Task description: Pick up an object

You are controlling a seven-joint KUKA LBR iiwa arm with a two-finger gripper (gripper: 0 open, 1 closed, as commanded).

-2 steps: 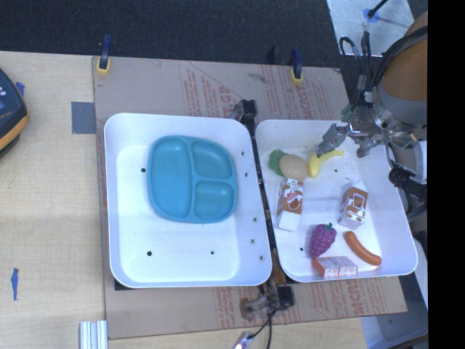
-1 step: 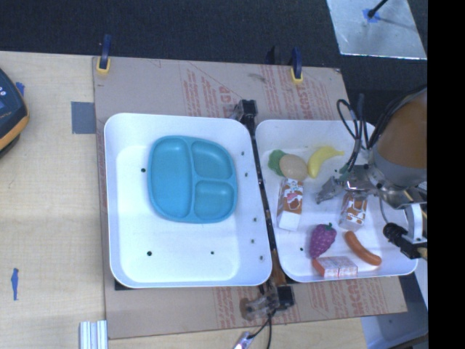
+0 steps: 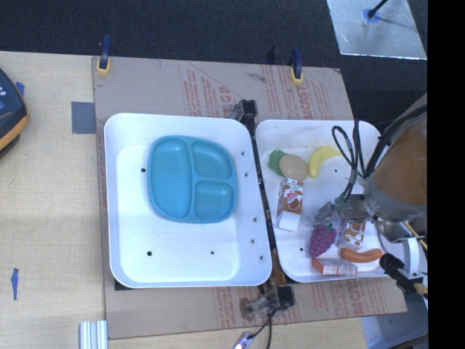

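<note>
Claw [image 3: 336,211] low over the right bin [image 3: 367,131], near its middle, on the end of the grey arm [image 3: 398,173] reaching in from the right. Open or closed: cannot tell, with dark cables and the wrist covering much of it. Nothing seen gripped.

Just below the claw and a little left, a bunch of purple grapes [image 3: 322,239], apparently touching or nearly touching it. Just right of the grapes, below the claw, a small printed carton [image 3: 354,233]. Further below, an orange sausage [image 3: 361,254] and, under that by the bin's near wall, a red-and-white tube [image 3: 335,268]. Left of the claw, a white and red packet [image 3: 290,199] lying lengthwise. Up and to the left, a beige round item [image 3: 293,167] resting against a green piece [image 3: 276,159]; straight above, a yellow banana [image 3: 321,158].

Well to the left, past the divide between bins, the left bin [image 3: 127,195] holding a blue divided plate [image 3: 192,179]. Both bins on brown cardboard [image 3: 182,86] clamped to the wooden surface [image 3: 43,209].
</note>
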